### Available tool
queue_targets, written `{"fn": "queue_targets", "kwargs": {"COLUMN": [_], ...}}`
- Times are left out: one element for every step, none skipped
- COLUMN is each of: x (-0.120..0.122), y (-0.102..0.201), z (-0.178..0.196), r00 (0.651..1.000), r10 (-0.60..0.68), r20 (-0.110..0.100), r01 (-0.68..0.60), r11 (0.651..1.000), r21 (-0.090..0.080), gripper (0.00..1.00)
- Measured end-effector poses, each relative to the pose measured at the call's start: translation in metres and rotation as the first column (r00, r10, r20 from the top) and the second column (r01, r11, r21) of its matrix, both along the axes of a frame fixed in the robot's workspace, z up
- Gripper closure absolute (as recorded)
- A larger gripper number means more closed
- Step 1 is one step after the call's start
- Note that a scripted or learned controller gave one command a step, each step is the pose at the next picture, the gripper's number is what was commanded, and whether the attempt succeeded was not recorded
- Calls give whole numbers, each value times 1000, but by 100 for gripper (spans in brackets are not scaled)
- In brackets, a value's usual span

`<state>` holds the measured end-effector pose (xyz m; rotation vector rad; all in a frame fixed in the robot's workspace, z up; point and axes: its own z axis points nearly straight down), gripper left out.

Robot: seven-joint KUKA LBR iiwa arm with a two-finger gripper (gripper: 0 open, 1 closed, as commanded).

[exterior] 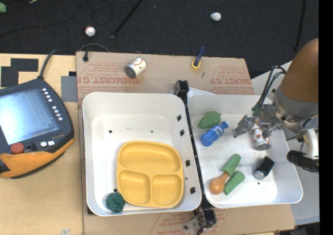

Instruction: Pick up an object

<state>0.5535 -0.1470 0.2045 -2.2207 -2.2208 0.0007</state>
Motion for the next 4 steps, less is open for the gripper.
{"fn": "queue_targets", "kwargs": {"x": [-49,-46,11,-46], "y": [-2,-6,24,136], "z": [-119,-102,-62,97], "r00": [1000,1000,1000,1000], "r10": [-1,-11,4,11], "r20": [-12,-3,6,11], "r01": [1,11,-4,-11], "r11": [1000,1000,1000,1000], "r21": [4,2,0,5], "gripper": [0,100,100,100]}}
